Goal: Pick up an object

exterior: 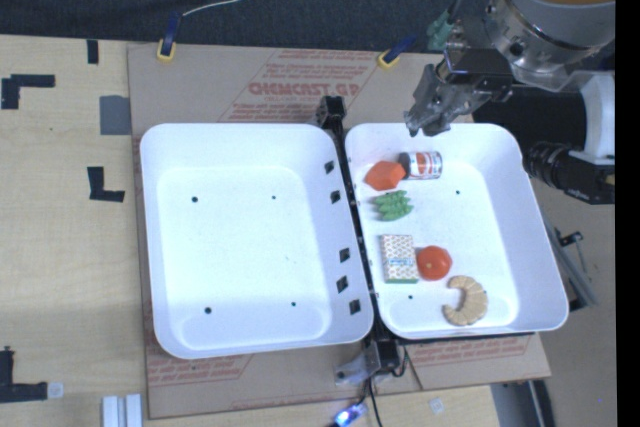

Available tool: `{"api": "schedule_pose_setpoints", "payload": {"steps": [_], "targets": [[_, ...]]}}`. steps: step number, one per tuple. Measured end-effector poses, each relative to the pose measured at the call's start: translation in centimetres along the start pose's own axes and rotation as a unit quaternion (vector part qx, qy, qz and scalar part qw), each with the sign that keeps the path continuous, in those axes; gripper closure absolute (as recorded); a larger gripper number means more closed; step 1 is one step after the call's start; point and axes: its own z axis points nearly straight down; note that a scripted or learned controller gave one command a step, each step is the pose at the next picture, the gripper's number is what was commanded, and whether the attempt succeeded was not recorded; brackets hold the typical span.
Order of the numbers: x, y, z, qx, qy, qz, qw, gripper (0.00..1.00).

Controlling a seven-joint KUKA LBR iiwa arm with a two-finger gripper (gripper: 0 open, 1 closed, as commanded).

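Closest to me in the right bin (530, 215), a pale, crumbly crescent of pastry (465, 301) lies near the front rim. Just behind it sits a smooth red tomato (433, 263), touching a flat rectangular packet (398, 258) with a speckled face and a green lower edge. Further back from the tomato is a bumpy green vegetable (393, 206), then a rounded orange piece (383, 176), and beside that a small can (424, 165) on its side, red and white with a dark end. All of these crowd the side of the bin next to the black hinge; the side away from the hinge is bare white plastic. The left bin (160, 215), glossy and shallow with rounded corners, shows four dark dots on its floor. Beyond the can, the gripper (432, 123) hangs over the far rim, holding nothing; whether its dark fingers are apart I cannot tell.
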Motion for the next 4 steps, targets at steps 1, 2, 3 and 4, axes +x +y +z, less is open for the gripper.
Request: {"api": "schedule_pose_setpoints", "payload": {"steps": [1, 2, 3, 4], "targets": [[3.7, 2.4, 14.3, 0.015, -0.002, -0.003, 0.9999, 1.00], [5.6, -0.4, 14.3, 0.010, -0.001, -0.003, 0.9999, 1.00], [2.8, -0.1, 4.8, 0.003, 0.000, -0.001, 1.0000, 1.00], [7.9, 0.0, -1.7, 0.005, 0.000, -0.004, 1.0000, 1.00]]}}
